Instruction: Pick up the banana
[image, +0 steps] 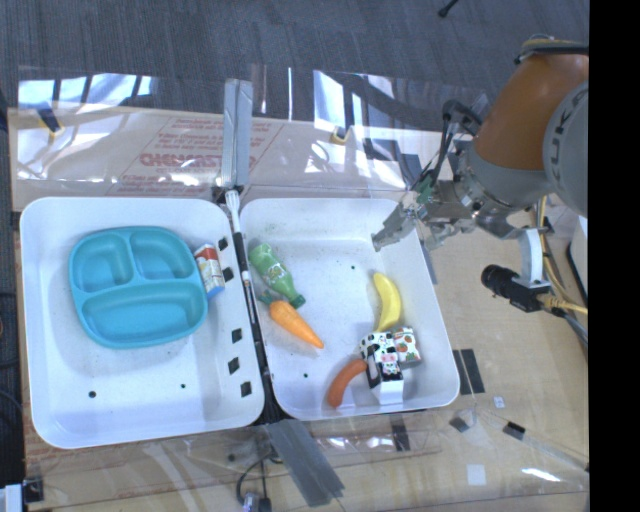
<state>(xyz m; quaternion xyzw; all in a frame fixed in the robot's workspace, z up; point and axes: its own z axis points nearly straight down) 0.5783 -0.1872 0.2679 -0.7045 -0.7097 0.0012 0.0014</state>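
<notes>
In the right bin (300, 215), toward its right wall, the banana (388, 300) is seen lying flat, just above a cow-patterned carton (390, 352) and well apart from the carrot (296, 324). It is judged light, smooth, curved and easily bruised, best taken across its middle. Whether the fingers of the gripper (392, 236), hovering above the bin's upper right, are parted cannot be told; nothing is seen held.

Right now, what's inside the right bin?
The right bin holds a banana, carrot, green bottle, cow-print carton and an orange sausage, partly hidden by the carton.
</notes>
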